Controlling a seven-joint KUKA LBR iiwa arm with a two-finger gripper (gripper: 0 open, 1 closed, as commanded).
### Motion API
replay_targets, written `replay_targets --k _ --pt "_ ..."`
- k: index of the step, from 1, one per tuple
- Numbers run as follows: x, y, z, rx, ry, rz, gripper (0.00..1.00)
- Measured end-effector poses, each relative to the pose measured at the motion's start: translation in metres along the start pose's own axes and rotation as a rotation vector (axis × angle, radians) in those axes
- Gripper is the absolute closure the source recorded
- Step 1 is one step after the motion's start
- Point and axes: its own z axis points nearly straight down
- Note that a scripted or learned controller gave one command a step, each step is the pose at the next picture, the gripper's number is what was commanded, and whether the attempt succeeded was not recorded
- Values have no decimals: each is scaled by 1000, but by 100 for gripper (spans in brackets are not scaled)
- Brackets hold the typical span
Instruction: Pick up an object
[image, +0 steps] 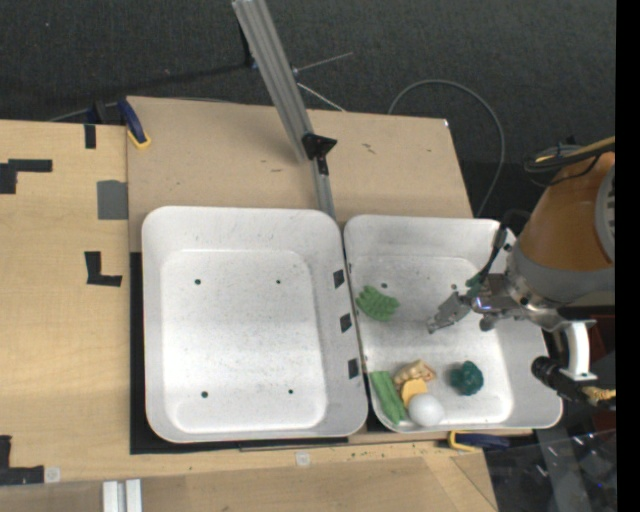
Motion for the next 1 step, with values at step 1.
replay_targets --k 1 --pt "-4 8 56 -1 0 -1 0"
